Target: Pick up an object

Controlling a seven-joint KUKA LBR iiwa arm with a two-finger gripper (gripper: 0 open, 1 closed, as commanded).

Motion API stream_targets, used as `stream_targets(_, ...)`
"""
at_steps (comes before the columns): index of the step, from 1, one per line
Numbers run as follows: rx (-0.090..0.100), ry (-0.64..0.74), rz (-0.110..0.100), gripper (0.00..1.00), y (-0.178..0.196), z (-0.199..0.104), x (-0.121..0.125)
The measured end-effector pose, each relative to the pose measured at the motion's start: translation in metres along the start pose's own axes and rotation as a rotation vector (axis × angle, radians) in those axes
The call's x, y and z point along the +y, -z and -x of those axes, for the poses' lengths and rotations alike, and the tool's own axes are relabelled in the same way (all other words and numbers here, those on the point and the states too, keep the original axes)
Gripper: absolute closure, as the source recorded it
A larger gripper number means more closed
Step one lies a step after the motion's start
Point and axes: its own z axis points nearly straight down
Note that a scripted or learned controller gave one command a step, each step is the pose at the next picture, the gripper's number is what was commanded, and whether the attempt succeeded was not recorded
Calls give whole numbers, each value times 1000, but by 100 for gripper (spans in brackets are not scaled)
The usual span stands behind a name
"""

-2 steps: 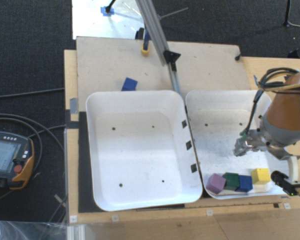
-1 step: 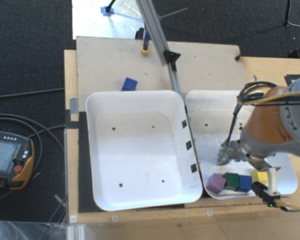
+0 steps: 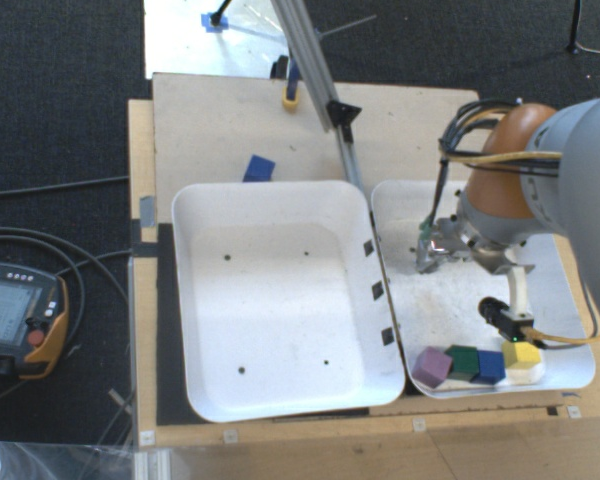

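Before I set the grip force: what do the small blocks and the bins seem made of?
The blocks, purple, green, blue and yellow, look like painted wood or hard plastic: crisp edges, flat matte colour. The two bins look like thin moulded white plastic, with rounded corners and a slight sheen.

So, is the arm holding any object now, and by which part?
It cannot be told. The end effector hangs over the right bin, while the blocks lie at its near edge.
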Motion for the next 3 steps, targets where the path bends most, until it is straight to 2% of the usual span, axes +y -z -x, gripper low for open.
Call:
stream_targets(1, -4, -8, 1, 100, 135, 43, -3)
stream_targets(2, 0, -2, -7, 100, 116, 11, 12)
stream_targets(3, 0, -1, -5, 100, 125, -20, 31)
